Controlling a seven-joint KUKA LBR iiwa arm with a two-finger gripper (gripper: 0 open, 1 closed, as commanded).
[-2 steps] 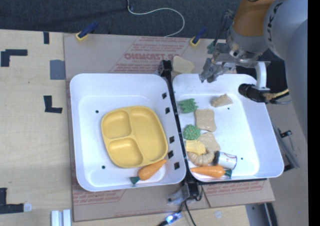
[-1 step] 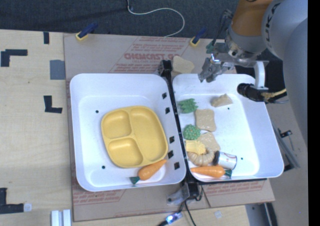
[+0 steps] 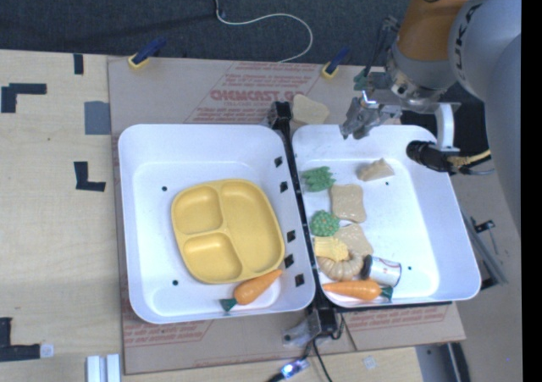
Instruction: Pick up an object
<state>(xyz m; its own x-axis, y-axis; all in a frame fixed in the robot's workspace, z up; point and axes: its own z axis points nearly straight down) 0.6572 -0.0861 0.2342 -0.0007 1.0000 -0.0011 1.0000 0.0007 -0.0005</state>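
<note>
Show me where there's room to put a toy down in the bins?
In the left bin, bare floor runs around the yellow plate, widest along the far side and left wall. In the right bin, the right half is bare, between the bread slice and right wall. It's crowded along the divider, where broccoli, can and carrot pile up.

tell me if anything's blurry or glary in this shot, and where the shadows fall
Camera view: even, soft lighting; mild glare whitens the right bin and left bin. The yellow tray is sharp, casting a faint shadow; the tool is slightly soft against the bin rim.
</note>
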